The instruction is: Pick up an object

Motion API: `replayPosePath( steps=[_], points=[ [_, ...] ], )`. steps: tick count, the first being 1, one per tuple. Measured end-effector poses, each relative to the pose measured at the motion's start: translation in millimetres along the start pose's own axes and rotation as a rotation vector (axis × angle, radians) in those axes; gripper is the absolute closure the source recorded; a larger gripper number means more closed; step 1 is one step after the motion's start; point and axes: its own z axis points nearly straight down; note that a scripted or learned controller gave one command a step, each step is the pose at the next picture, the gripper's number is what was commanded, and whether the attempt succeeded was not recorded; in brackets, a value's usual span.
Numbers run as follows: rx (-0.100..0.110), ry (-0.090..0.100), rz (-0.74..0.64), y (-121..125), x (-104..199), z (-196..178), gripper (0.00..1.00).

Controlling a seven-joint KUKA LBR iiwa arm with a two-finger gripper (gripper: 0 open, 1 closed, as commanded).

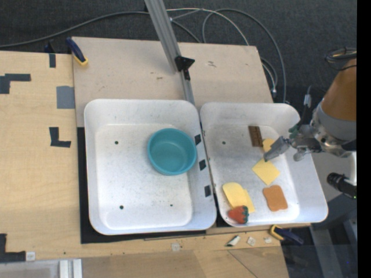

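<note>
The right bin holds a brown bar, a small yellow piece, a flat yellow slice, an orange-brown block, a pale yellow block and a red strawberry. A teal bowl sits upright in the left bin. My gripper hangs over the right bin's right side, just right of the small yellow piece and above the yellow slice. It is open, with nothing between its fingers.
A slanted metal post rises behind the bins, with cables lying on the bench at the back right. A blue and yellow clamp sits at the board's back left corner, and another clamp lies at the front right.
</note>
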Motion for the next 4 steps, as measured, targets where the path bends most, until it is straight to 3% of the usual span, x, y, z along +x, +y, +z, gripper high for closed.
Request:
replayPosePath(
  steps=[1, 3, 4],
  points=[
    [0.0, 0.0, 0.0, 0, 0, 0, 0.0],
    [0.0, -0.002, 0.001, -1, 12, 108, 0.0],
    [0.001, 0.0, 0.0, -1, 12, 96, 1.0]
  ],
)
